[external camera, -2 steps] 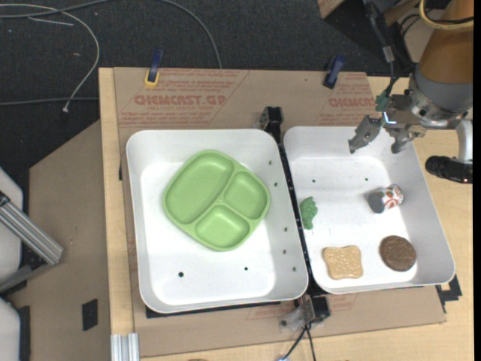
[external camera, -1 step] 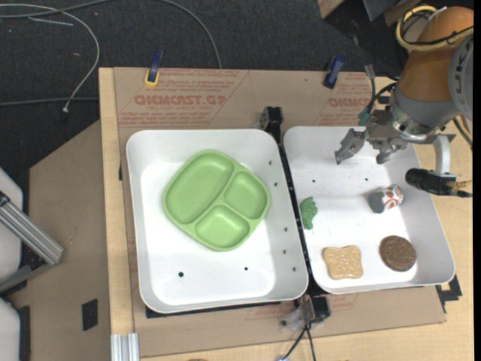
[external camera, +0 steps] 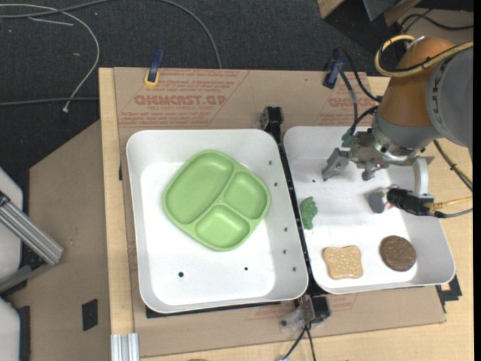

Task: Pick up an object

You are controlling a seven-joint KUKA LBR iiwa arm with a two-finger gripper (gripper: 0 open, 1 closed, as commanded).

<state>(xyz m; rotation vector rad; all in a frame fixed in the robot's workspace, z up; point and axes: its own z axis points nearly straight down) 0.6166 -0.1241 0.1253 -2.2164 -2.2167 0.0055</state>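
Observation:
The right bin (external camera: 440,235) holds three small things: a green leafy piece (external camera: 308,210) by its left wall, a tan square cracker (external camera: 343,262) at the front, and a round brown cookie (external camera: 397,253) at the front right. My gripper (external camera: 350,169) hangs over the back part of this bin, behind all three objects. It is open, its two grey fingers (external camera: 333,164) spread with only white bin floor between them. The green piece lies roughly a hand's width in front and to the left of the fingertips.
The left bin (external camera: 150,277) bears a green divided plate (external camera: 216,198) with three compartments. A black divider (external camera: 289,194) runs between the bins. The grey arm with its orange band (external camera: 409,89) and cables occupies the back right. Clamps sit on the bench's back edge.

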